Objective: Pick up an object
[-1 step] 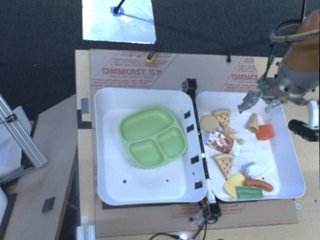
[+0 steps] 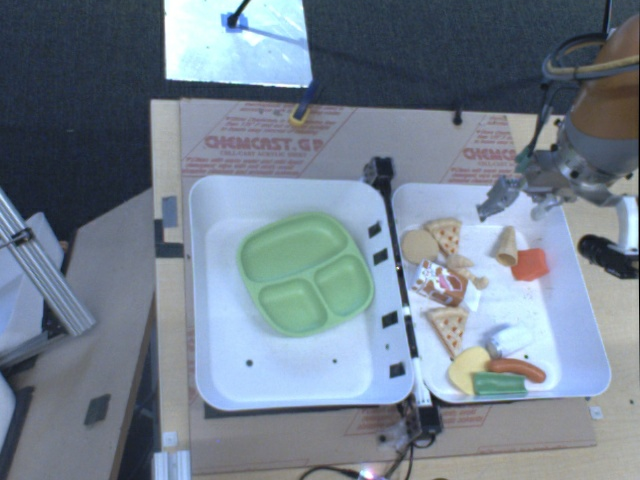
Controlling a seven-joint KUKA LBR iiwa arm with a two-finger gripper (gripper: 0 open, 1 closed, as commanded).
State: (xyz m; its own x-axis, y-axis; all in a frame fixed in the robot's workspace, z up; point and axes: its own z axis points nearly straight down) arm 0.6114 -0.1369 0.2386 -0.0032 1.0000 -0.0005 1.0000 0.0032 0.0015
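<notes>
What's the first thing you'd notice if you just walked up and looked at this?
The big light-green divided tray jumps out first, lying alone in the left white bin. Next comes the jumble of toy food in the right white bin: pizza slices, an orange block, a sausage. Above that bin's far edge hovers the arm's gripper.

two white bins (image 2: 215,298), one green tray (image 2: 305,273), two pizza slices (image 2: 446,236)

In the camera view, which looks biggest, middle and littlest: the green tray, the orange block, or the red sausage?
1. green tray, by far the biggest.
2 and 3. red sausage and orange block look about alike: the sausage is longer and thinner, the block chunkier, so I won't rank them.
</notes>
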